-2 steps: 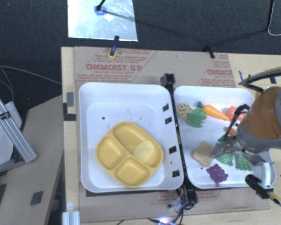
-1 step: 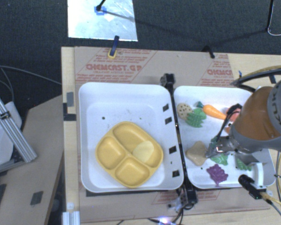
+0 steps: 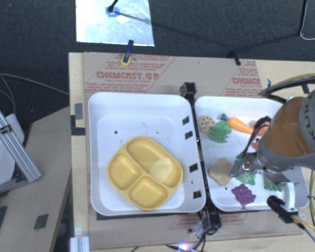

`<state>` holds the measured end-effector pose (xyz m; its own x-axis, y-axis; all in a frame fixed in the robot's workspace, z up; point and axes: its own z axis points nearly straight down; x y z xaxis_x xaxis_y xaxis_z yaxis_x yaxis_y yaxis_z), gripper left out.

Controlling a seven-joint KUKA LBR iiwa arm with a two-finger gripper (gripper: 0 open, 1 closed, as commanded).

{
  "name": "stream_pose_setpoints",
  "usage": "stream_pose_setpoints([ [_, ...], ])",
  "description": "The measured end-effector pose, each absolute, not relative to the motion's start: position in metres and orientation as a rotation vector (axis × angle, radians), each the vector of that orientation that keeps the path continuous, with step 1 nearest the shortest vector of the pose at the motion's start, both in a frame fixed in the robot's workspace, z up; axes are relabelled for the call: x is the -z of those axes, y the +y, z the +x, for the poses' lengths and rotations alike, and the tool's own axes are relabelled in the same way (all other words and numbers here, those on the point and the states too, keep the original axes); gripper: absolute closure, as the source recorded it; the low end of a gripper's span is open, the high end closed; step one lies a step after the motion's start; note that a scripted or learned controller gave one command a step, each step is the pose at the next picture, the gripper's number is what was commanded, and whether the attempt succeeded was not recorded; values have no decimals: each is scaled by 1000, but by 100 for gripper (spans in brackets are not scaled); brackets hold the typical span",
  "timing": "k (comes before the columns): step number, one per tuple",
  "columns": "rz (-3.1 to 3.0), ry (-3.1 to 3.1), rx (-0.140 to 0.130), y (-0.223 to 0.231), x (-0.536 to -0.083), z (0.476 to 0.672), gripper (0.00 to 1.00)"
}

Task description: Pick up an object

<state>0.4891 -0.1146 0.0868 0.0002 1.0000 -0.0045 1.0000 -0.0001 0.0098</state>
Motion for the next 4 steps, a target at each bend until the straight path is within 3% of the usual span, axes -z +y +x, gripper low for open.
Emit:
stream_pose_setpoints([
  [4, 2216, 2219, -8, -116, -86, 489, 100],
])
